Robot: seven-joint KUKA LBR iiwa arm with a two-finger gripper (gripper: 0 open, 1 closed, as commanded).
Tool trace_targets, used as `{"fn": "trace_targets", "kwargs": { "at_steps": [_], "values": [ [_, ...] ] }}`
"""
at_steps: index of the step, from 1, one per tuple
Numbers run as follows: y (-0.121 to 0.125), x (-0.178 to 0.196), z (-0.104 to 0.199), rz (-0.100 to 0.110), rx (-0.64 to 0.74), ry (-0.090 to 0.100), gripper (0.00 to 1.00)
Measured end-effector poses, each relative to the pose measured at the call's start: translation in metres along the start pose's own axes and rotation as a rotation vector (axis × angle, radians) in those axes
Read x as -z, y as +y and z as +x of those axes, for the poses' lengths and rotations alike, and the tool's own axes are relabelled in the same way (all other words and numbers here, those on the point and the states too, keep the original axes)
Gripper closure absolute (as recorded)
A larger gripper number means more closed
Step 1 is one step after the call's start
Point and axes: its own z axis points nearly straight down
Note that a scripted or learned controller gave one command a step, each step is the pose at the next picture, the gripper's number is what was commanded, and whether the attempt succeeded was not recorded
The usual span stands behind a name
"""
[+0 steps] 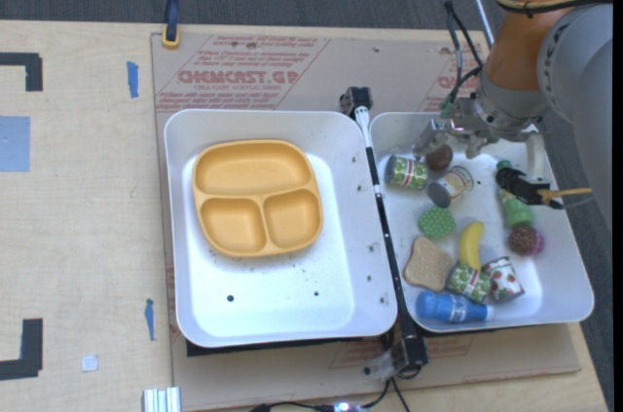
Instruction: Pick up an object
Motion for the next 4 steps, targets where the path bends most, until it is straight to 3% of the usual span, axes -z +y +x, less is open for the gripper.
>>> {"fn": "trace_targets", "kwargs": {
  "at_steps": [1, 2, 3, 4],
  "values": [
    [-0.042, -0.017, 0.024, 0.002, 0.0, 0.001, 0.0],
    [-0.104, -0.016, 0.022, 0.0, 0.0, 0.001, 0.0],
    [-0.102, -0.005, 0.022, -0.008, 0.0, -0.001, 1.0],
    [-0.102, -0.005, 0.022, -0.007, 0.0, -0.001, 0.0]
  ]
}}
